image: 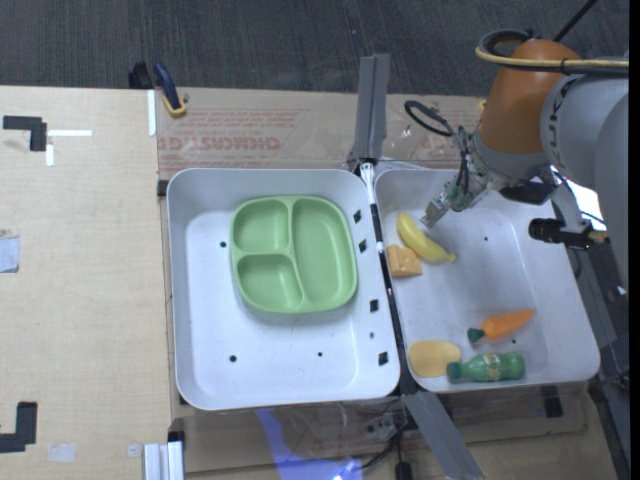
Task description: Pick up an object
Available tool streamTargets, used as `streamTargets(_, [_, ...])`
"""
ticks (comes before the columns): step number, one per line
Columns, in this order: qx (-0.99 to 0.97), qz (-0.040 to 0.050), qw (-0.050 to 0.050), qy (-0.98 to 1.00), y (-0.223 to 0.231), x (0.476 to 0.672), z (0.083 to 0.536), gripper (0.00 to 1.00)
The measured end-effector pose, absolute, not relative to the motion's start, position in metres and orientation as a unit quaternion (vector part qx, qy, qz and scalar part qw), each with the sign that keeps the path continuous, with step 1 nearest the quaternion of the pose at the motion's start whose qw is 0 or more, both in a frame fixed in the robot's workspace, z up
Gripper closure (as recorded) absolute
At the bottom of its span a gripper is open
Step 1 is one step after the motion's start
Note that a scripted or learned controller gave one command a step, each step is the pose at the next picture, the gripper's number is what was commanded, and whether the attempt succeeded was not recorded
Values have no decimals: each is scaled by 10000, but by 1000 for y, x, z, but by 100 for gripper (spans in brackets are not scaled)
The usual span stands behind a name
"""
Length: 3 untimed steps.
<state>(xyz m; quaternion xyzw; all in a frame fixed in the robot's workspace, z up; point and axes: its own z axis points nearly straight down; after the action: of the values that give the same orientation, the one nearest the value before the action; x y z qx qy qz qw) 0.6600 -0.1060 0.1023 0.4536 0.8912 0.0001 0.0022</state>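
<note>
My gripper (440,211) hangs over the back of the right bin (545,268), just above and right of a yellow banana (424,239). Nothing shows between its fingers. An orange cheese-like wedge (403,261) lies beside the banana at the bin's left wall. A carrot (505,324) rests toward the front right. At the front lie a yellow chip-shaped piece (434,357) and a green bottle (487,368) on its side.
The left bin (200,348) holds a green divided plate (294,254). A grey divider post (372,108) rises between the bins at the back. The arm's orange band (522,108) and grey body stand over the right bin's back right corner.
</note>
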Motion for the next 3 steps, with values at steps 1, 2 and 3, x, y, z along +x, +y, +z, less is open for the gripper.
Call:
streamTargets(1, [6348,-4,12,7727,-57,659,192,100])
streamTargets(2, [6347,-5,11,7728,-57,659,192,0])
streamTargets(3, [5851,-2,11,8110,-100,650,92,0])
